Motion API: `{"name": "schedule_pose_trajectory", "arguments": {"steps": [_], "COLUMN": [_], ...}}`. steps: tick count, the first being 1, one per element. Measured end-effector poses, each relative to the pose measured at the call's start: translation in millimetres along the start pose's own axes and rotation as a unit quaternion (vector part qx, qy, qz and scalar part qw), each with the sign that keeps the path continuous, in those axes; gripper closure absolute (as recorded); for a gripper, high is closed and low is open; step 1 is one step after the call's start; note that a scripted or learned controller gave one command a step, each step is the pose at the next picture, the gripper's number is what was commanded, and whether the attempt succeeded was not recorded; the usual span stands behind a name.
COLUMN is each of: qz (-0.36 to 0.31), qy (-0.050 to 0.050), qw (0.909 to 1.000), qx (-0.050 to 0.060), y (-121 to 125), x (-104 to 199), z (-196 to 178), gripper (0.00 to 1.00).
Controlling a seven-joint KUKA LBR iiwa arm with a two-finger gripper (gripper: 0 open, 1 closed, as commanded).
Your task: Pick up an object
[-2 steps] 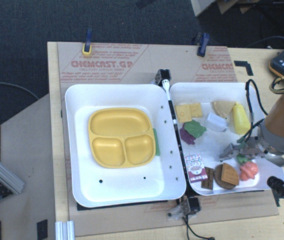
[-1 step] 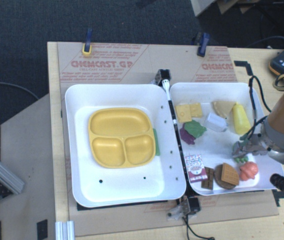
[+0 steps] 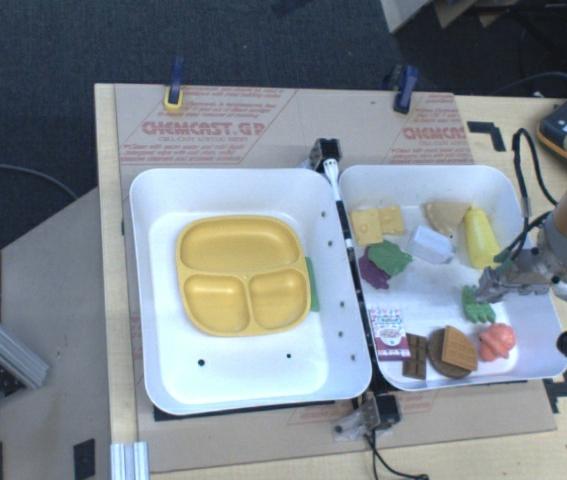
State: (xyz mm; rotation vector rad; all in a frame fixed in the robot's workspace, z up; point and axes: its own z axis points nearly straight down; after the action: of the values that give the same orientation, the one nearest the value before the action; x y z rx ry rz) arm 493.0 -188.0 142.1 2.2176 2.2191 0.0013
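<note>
The right bin (image 3: 443,176) holds several toy foods. Among them are a yellow bottle (image 3: 480,236), a white block (image 3: 430,243), a green leafy piece (image 3: 390,258), a small green piece (image 3: 479,311) and a pink-orange piece (image 3: 498,340). My gripper (image 3: 487,291) reaches in from the right edge and hangs low over the bin's right side. Its tip is just above the small green piece and below the yellow bottle. Nothing is visibly lifted off the bin floor.
The left bin (image 3: 153,268) holds a yellow divided plate (image 3: 243,273). Yellow cheese squares (image 3: 376,223), a tan piece (image 3: 445,215), a purple piece (image 3: 373,271), a printed packet (image 3: 388,326), a chocolate bar (image 3: 415,356) and a brown waffle (image 3: 453,351) crowd the right bin. Black cables (image 3: 519,168) run beside the arm.
</note>
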Motion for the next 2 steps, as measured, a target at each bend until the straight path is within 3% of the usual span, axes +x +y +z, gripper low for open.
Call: {"name": "schedule_pose_trajectory", "arguments": {"steps": [1,2], "qz": [0.000,0.000], "qy": [0.000,0.000], "qw": [1.0000,1.0000], "qx": [-0.001,-0.001], "y": [9,11], "x": [6,6], "z": [-54,-84], "gripper": [1.00,1.00]}}
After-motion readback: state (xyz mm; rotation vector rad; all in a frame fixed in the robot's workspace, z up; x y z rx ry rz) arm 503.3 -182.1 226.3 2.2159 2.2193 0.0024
